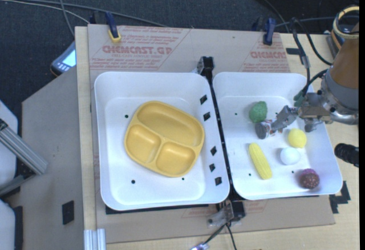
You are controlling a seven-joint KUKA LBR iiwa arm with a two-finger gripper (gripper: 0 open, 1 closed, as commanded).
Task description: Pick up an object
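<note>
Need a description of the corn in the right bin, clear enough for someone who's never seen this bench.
Take the right-hand white bin, the one the arm reaches into, not the one holding the yellow divided tray. The corn cob lies on the bin floor toward its near left, below the green item. It is the only long, narrow piece; the yellow ball, white ball and dark red piece are rounded.

red "CHEMCAST GP" print, brown board (pixel 142 46)

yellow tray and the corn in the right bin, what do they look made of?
Yellow tray: likely moulded plastic, smooth and slightly glossy, with soft highlights on its divider ridges. Corn: probably plastic or rubber toy food, uniform yellow with a matte look; kernel texture is too small to tell.
</note>
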